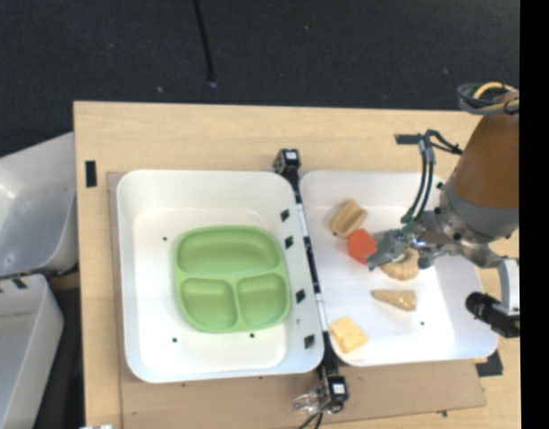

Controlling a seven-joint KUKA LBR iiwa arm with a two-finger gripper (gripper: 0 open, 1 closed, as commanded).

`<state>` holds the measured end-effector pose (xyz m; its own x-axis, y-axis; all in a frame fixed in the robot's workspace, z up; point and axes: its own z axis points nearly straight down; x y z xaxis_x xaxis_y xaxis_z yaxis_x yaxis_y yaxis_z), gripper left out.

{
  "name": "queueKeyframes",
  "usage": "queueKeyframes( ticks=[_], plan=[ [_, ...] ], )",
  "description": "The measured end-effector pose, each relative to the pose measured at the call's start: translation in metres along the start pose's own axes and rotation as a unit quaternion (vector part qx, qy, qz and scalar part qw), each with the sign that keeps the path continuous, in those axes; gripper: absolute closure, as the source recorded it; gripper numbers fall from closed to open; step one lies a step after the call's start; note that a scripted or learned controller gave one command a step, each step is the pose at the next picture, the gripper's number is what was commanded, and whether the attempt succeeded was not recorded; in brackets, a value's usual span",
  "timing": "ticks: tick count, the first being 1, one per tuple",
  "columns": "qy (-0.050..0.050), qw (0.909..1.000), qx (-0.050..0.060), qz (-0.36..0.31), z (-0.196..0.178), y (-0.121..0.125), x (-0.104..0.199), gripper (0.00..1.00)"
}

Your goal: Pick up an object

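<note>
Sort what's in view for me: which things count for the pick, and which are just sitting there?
For the pick:
- pincer, low in the right bin
- red piece
- tan roll
- pale piece under the pincer
- tan wedge
- yellow block

Just lying about:
- green divided plate in the left bin

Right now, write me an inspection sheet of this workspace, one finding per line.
Surface: wooden bench bearing left bin and right bin.
Job's things: right bin holds a red piece, tan roll, yellow block and two pale pieces.
Clutter: green divided tray in the left bin.
Gripper: gripper low over the right bin, beside the red piece.
Cables: dark cables along the arm.
Surroundings: dark floor, white containers at left.
</note>
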<state>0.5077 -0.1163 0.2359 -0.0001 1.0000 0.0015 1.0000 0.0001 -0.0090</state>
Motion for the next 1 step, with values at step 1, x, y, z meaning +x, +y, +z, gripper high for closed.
queueKeyframes(
  ticks=[1],
  plan=[
    [-0.001, 1.0, -0.005, -0.001, -0.0041, 0.0019, 0.0001, 0.0]
  ],
)
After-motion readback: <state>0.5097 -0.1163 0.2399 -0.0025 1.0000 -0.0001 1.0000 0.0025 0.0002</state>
